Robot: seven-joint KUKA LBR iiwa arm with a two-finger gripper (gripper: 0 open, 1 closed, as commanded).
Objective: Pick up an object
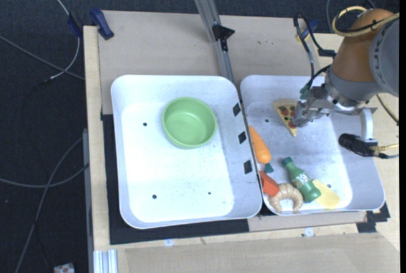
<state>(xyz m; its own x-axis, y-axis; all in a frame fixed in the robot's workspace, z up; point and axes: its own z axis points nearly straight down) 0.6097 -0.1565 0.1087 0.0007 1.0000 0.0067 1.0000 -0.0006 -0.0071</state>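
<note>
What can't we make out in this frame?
- Pincer finger state: too small and dark in the camera view, seen against the pizza slice.
- Pizza slice's right part: hidden by the pincer.
- Yellow item in the right bin: partly covered by the green bottle, shape unclear.
- Croissant and red item: crowded in the bin corner, edges overlap.

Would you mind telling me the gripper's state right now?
Gripper: down at the pizza slice in the right bin; open or closed cannot be told.

no readable text, green bottle (302, 181) label too small to make out
</note>
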